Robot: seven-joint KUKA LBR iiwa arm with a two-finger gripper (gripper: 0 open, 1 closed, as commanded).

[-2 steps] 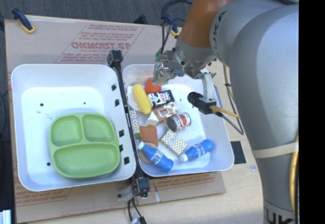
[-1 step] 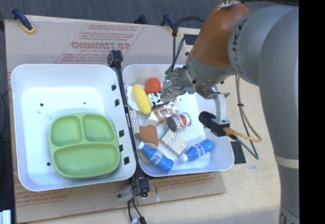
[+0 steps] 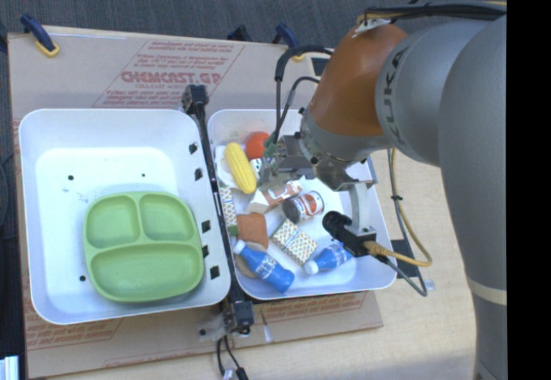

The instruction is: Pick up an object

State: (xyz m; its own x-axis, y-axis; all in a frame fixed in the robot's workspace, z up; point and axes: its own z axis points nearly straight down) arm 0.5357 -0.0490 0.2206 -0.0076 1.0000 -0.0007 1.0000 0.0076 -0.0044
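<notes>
Bench with two white bins, left bin (image 3: 43,197) holding green divided plate (image 3: 142,245), right bin (image 3: 379,270) cluttered (corn (image 3: 240,166), bottles), claw (image 3: 280,165) state unclear

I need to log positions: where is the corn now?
The corn lies in the right bin, near its left wall, just left of the gripper and below-left of the tomato.

Grey arm (image 3: 430,94) reaches left, pincer (image 3: 277,165) lowered.

On the tabletop (image 3: 413,301) sit 2 bins side by side; the left bin (image 3: 52,154) holds a divided plate (image 3: 142,246); the right bin (image 3: 374,270) holds corn (image 3: 240,167), 2 bottles (image 3: 265,268) and a can (image 3: 303,206) beneath my claw (image 3: 280,165).
</notes>
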